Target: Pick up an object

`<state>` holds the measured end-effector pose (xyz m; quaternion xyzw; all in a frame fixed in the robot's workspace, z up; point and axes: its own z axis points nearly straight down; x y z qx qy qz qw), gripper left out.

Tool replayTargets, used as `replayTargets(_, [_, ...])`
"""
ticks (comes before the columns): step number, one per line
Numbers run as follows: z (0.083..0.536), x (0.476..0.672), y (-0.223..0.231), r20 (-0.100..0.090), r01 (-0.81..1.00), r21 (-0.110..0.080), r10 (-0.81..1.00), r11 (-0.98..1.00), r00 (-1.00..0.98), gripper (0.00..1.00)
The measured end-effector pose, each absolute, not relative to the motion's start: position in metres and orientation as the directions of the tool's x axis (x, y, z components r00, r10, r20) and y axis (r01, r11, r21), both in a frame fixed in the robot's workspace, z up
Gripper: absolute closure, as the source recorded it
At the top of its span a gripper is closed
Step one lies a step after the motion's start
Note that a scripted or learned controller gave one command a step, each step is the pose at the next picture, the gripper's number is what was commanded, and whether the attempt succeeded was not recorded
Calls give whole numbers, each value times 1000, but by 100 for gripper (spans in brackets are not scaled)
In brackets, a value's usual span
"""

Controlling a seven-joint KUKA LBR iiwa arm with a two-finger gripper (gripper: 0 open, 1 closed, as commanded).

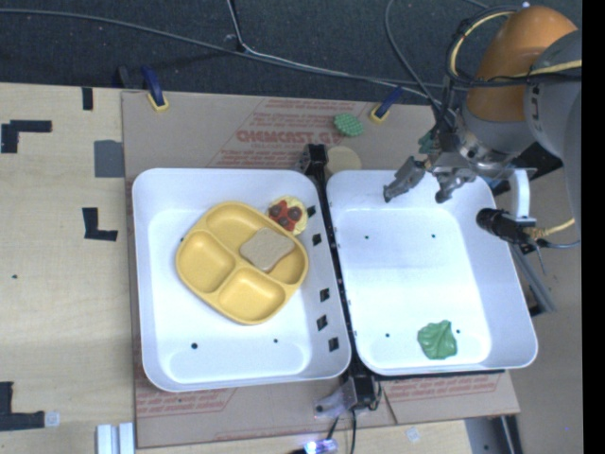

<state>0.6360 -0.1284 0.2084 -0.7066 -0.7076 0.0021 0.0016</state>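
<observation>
My gripper (419,186) hovers over the far edge of the right bin (397,263), its two dark fingers spread apart with nothing between them. A green leafy object (438,340) lies near the right bin's front right corner, well away from the gripper. In the left bin (156,282) a yellow divided plate (242,261) carries a tan slice of bread (266,249). A small red and yellow item (287,214) rests at the plate's far right rim.
A small green object (347,124) lies on the cardboard behind the bins. Black clips (326,296) run along the seam between the two bins. Cables (416,55) loop above the arm at the back right.
</observation>
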Motion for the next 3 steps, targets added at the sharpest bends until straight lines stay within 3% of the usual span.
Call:
replayTargets(2, [90,649,-126,-1,1000,-5,1000,2,-2,0])
replayTargets(3, [104,650,-125,-1,1000,-2,1000,4,-4,100])
